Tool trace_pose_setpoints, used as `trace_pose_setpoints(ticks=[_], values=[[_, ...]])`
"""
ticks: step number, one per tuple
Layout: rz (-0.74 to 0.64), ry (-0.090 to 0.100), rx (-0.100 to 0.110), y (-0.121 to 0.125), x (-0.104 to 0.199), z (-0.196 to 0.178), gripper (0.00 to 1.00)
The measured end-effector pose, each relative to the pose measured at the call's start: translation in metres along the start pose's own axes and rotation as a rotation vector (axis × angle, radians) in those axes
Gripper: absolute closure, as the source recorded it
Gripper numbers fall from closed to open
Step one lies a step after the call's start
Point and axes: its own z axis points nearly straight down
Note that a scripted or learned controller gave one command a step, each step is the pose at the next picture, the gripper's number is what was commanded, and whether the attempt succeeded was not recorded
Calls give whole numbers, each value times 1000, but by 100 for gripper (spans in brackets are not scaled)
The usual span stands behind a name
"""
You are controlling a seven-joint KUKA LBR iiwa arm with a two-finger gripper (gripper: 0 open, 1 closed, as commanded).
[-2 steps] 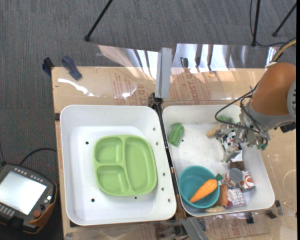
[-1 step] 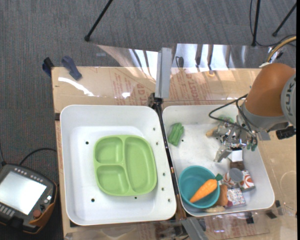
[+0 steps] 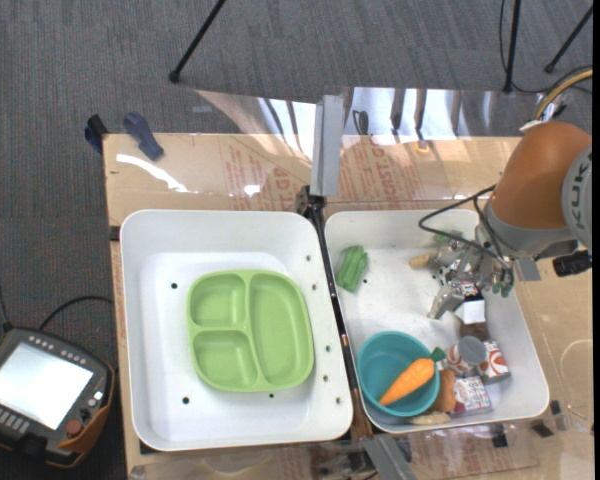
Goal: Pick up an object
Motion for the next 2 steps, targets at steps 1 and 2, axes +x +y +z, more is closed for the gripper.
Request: trace_pose_setpoints(ticks=[1,2], values=[[131,2,-1,-7,-12,0,0],[345,3,0,-19,4,0,0]])
